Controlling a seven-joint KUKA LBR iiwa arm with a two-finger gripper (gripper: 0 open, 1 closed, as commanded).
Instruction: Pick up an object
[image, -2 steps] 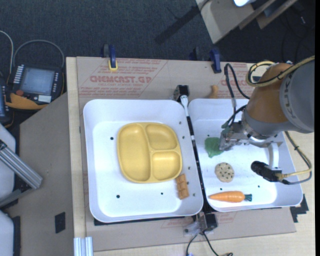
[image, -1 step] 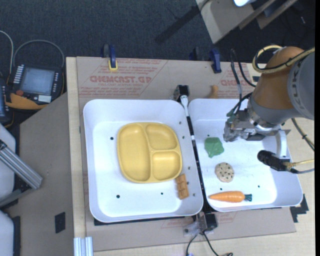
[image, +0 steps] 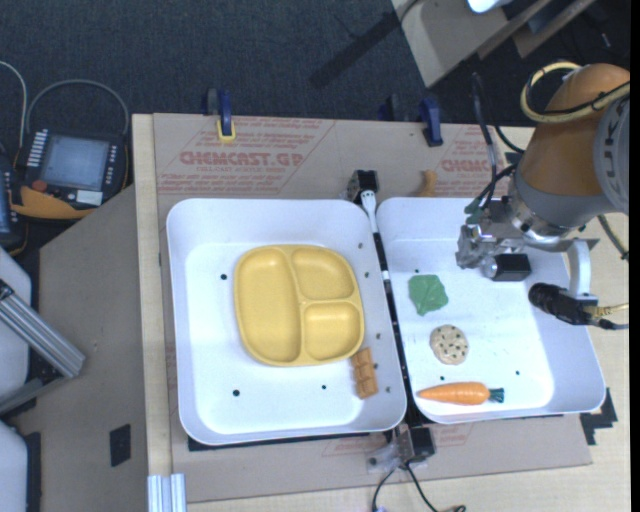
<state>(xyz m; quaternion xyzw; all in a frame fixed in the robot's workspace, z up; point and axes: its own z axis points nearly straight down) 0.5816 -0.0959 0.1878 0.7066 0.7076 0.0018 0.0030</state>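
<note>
In the right bin (image: 530, 375) lie a green leaf-shaped piece (image: 428, 293), a round chocolate-chip cookie (image: 449, 344) and an orange carrot (image: 457, 394) with a green top near the front wall. My gripper (image: 480, 250) hangs over the back part of this bin, up and to the right of the green piece and apart from it. Nothing shows in its grasp. The cookie and the carrot sit well in front of the gripper.
The left bin (image: 200, 330) holds a yellow divided plate (image: 297, 303) and a small brown ridged snack (image: 364, 372) at its front right. A raised divider (image: 385, 290) separates the two bins. The grey and orange arm (image: 580, 130) comes in from the upper right.
</note>
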